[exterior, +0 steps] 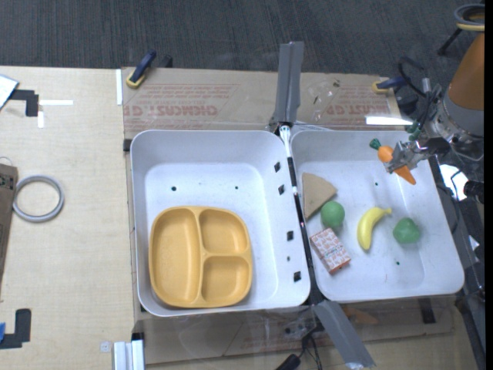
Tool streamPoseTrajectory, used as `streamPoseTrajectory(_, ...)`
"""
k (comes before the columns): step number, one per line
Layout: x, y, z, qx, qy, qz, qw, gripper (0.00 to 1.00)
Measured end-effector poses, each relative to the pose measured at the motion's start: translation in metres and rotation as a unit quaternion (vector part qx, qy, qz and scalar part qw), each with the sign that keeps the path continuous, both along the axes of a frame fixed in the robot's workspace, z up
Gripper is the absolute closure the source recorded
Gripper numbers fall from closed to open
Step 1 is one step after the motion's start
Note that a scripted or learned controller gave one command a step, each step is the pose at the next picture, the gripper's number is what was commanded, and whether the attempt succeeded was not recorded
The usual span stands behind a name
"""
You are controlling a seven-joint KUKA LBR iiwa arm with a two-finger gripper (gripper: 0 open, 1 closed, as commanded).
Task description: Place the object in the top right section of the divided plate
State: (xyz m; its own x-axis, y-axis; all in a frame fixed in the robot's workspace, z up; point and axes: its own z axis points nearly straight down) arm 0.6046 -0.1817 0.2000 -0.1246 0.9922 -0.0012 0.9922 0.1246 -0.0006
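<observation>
- We see the yellow divided plate (202,255) far to the tool's left, in the left bin (146,160); its top right section lies bare, ready to receive.
- The carrot (394,163), orange with a green top, sits at the tool (408,154) over the right bin (439,206); we judge it gripped between the fingers, likely lifted for carrying.
- Dark carpet lies beyond the wooden table (69,268).

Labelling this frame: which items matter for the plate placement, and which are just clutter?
Job:
divided plate, in the left bin
carrot, at the claw
claw

Lying about:
banana
two green balls
patterned block
tan wedge
tape roll on the bench
</observation>
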Motion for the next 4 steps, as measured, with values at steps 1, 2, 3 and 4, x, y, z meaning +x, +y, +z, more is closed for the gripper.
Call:
streamPoseTrajectory(1,0.030,-0.041,-0.077,0.0002,0.002,0.112,0.9937,1.00)
streamPoseTrajectory(2,0.055,-0.040,-0.071,-0.0008,-0.002,0.303,0.9531,1.00)
streamPoseTrajectory(3,0.019,-0.040,-0.063,-0.0002,-0.001,0.359,0.9335,1.00)
streamPoseTrajectory(4,0.048,-0.018,-0.060,-0.0011,-0.002,0.432,0.9018,1.00)
